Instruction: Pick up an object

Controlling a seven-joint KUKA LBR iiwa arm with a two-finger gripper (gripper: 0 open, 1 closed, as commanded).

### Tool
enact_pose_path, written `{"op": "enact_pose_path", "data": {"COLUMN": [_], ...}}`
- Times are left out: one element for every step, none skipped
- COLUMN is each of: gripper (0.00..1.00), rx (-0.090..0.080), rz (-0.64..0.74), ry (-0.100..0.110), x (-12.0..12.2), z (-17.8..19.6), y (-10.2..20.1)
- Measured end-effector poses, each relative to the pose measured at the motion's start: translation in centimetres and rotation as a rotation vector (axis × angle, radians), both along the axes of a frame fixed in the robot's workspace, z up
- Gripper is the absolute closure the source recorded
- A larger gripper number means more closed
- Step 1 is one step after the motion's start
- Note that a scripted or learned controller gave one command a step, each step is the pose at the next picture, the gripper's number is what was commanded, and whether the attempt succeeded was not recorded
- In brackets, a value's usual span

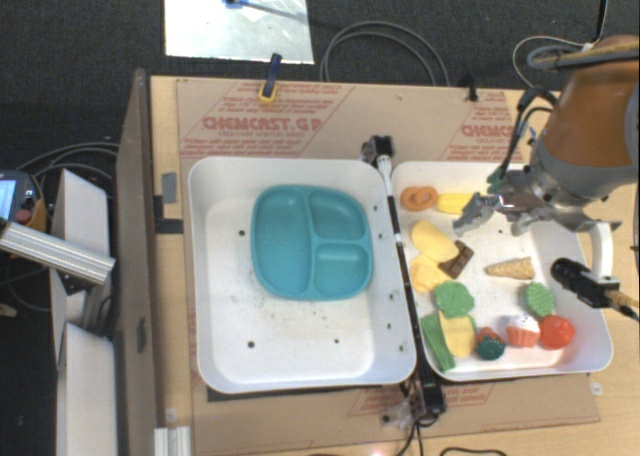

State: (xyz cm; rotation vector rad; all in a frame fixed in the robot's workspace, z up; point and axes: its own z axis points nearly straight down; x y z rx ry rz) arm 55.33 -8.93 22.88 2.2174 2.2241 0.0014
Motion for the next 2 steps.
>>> {"op": "enact_pose_path", "data": {"gripper": [0.00,0.00], "rx": [0.000,0.001], "rz": [-0.004,-0.002], "ry": [0.003,0.004], "x": [-2.5,-6.1], "z": [-0.9,-15.0], "y": [-2.1,-0.2]}}
